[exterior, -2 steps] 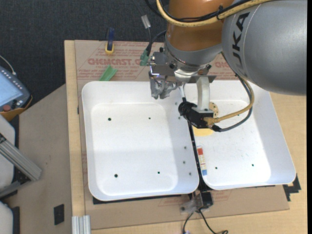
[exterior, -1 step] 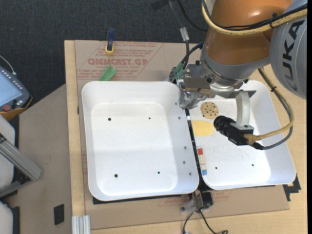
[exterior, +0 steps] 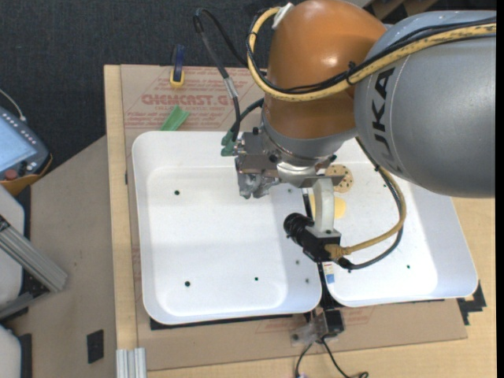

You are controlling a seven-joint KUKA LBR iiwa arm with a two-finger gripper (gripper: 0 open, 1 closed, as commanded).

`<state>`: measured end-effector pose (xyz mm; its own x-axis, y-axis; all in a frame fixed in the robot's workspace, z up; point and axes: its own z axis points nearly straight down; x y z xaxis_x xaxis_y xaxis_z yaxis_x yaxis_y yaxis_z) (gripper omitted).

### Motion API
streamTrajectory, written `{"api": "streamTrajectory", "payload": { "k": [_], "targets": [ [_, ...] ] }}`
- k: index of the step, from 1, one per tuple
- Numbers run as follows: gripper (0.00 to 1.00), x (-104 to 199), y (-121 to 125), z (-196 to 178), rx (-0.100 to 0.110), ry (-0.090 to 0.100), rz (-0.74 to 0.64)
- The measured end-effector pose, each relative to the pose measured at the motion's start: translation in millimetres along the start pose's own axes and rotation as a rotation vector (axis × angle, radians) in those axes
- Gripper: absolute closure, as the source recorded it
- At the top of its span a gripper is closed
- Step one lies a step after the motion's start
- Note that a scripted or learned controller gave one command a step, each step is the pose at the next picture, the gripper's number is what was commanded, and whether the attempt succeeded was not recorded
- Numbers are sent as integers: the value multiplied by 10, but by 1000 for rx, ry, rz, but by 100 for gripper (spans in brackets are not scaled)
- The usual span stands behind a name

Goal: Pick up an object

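The grey arm with its orange band fills the upper right, reaching in over the divide between the two white bins. My gripper [exterior: 253,181] hangs below the wrist over the back right part of the left bin [exterior: 197,242]. Right of the wrist, in the right bin [exterior: 417,266], a tan round disc with holes [exterior: 341,179] and a yellow object [exterior: 339,207] lie partly hidden behind the arm's hardware.
A green clip [exterior: 175,117] and a blue-and-yellow clamp [exterior: 178,68] sit on the cardboard sheet behind the left bin. Black and yellow cables loop around the wrist. A black connector [exterior: 311,239] hangs over the divide between bins.
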<state>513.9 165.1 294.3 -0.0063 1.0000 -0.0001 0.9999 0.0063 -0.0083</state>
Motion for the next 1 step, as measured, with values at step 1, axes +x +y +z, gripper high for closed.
{"api": "streamTrajectory", "payload": {
  "k": [1],
  "targets": [
    [100, -769, -323, -26, -2, -1, 13]
  ]
}}
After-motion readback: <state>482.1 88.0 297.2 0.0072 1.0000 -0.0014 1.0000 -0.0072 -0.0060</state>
